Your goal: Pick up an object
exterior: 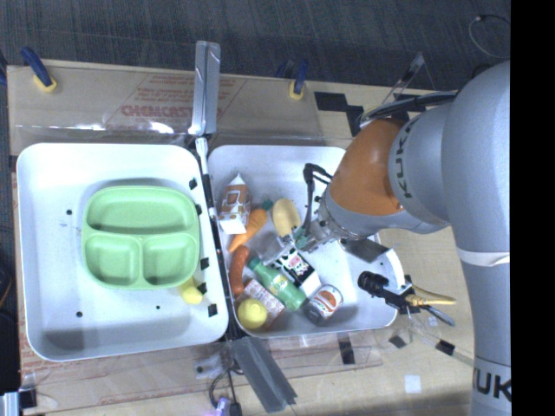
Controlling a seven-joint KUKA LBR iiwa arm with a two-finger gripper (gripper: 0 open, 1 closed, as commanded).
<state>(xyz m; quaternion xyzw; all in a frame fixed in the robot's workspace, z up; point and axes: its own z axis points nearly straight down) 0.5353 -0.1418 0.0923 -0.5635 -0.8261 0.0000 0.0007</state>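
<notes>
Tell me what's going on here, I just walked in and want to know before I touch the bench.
A grey and orange robot arm is reaching down into the right bin, over a pile of small things: a carton, carrots, a green bottle, a lemon and a can. Its gripper sits low among them; nothing is visibly lifted. The left bin holds a green tray and a small yellow ball.

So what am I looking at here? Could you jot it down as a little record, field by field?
Left bin: holds a green divided tray and a small yellow ball
Right bin: a heap of toy food: carton, carrot, green bottle, lemon, can
Arm: reaches in from the right, over the right bin
Gripper: low over the heap; grasp not visible
</notes>
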